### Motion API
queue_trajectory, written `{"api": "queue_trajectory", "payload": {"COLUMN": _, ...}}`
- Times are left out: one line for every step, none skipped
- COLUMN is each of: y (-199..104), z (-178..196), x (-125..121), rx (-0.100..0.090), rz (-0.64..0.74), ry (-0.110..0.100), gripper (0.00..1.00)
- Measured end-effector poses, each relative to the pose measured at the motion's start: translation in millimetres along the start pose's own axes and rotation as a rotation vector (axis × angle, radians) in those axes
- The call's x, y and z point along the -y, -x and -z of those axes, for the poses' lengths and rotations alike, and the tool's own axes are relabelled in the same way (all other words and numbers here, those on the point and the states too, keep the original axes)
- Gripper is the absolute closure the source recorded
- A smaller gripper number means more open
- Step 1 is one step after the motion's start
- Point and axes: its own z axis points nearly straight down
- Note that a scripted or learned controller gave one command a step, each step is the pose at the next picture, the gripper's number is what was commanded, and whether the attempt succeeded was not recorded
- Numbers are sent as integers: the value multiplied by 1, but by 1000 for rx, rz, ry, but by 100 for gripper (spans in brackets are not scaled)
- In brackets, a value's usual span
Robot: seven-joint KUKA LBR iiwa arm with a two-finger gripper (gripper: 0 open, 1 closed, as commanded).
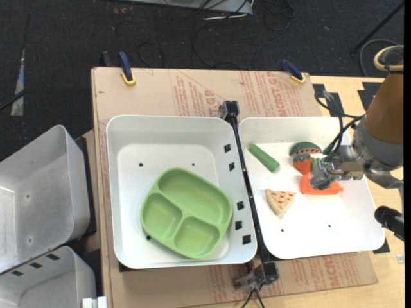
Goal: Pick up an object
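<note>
The right bin (340, 233) holds several small toys. A green stick (264, 157) lies near its left wall. A tan pizza-slice piece (280, 201) lies toward the middle. At the far right, a round green and red toy (304, 150) sits beside a flat orange piece (324, 188). My gripper (321, 172) is low in this bin, right over the orange piece's left end and next to the round toy. It hides part of both.
The left bin (119, 130) holds a light green divided plate (186, 213). A black divider (244, 178) runs between the bins. Two more white tubs (35, 191) stand off the bench to the left. Clamps (127, 69) grip the board's far edge.
</note>
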Motion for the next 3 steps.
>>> {"api": "queue_trajectory", "payload": {"y": -33, "z": -7, "x": -32, "rx": 0, "rz": 2, "ry": -1, "gripper": 100}}
{"api": "queue_trajectory", "payload": {"y": -72, "z": -8, "x": -58, "rx": -1, "rz": 3, "ry": -1, "gripper": 100}}
{"api": "queue_trajectory", "payload": {"y": -118, "z": -27, "x": -94, "rx": -1, "rz": 2, "ry": -1, "gripper": 100}}
